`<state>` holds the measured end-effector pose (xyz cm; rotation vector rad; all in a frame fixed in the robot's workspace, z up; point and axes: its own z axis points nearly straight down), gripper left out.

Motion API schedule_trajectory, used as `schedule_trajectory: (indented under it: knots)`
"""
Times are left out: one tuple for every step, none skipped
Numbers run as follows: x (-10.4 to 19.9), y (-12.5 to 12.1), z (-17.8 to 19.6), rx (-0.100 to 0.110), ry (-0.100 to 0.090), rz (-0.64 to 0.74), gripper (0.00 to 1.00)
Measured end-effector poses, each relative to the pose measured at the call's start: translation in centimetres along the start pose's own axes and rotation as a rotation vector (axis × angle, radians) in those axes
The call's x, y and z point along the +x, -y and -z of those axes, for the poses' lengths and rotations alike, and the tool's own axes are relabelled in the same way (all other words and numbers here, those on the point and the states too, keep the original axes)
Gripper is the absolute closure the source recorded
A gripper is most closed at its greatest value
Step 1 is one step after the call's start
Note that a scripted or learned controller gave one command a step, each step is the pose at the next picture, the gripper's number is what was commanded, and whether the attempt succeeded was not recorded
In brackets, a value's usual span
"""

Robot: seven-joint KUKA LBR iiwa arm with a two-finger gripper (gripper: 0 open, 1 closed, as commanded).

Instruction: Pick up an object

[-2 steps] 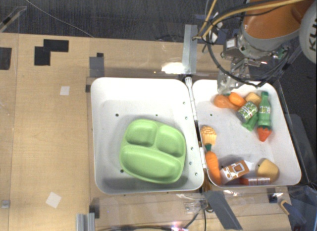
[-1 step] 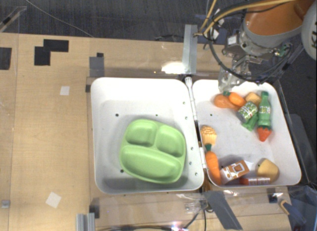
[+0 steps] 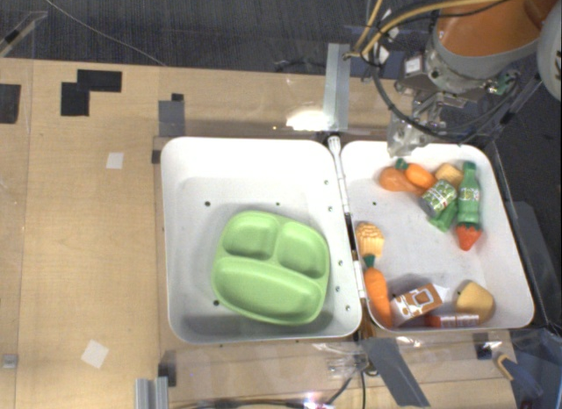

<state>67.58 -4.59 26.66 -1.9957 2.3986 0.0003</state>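
The right bin (image 3: 413, 249) holds several toy foods. An orange piece (image 3: 397, 179) and a small carrot (image 3: 420, 175) lie at its far left corner. Beside them are a green can (image 3: 442, 198) and a green bottle (image 3: 470, 195). A yellow pastry (image 3: 370, 239), a long carrot (image 3: 377, 290), a brown box (image 3: 414, 302) and a tan wedge (image 3: 474, 297) lie toward the near side. My gripper (image 3: 402, 139) hangs over the bin's far left edge, just above the orange piece, with nothing visibly in it.
A green divided plate (image 3: 270, 267) lies in the left bin (image 3: 189, 179). A metal post (image 3: 335, 82) stands behind the divider between the bins. Cables loop around the wrist (image 3: 474, 56) at top right.
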Motion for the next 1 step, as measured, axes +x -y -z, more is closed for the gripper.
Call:
schedule_trajectory:
  knots:
    - [-0.18, 0.23, 0.99, 0.005, 0.005, -0.001, 1.0]
